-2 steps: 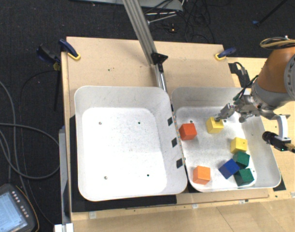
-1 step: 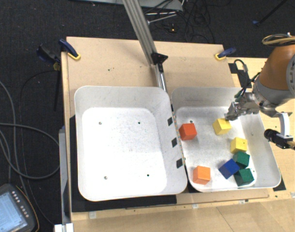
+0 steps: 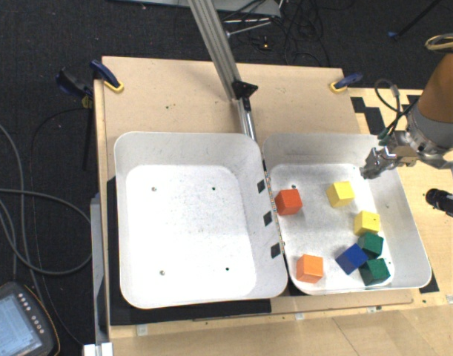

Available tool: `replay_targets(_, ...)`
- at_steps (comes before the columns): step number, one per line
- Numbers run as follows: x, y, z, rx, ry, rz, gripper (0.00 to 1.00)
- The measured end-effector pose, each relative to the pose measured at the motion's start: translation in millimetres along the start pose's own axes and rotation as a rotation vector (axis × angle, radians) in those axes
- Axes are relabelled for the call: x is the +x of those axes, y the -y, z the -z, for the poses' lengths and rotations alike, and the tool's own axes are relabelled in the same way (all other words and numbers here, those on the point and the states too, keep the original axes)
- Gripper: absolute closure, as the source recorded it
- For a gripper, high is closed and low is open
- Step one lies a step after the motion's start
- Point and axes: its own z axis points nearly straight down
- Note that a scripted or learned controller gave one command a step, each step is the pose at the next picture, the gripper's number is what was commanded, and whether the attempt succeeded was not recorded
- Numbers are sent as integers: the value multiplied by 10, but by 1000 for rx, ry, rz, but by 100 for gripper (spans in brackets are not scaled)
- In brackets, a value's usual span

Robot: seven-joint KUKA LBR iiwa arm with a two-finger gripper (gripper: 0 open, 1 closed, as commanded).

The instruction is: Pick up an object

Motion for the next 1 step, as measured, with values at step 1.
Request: replay_targets(1, -19, 36, 630, -3, 1, 3, 100)
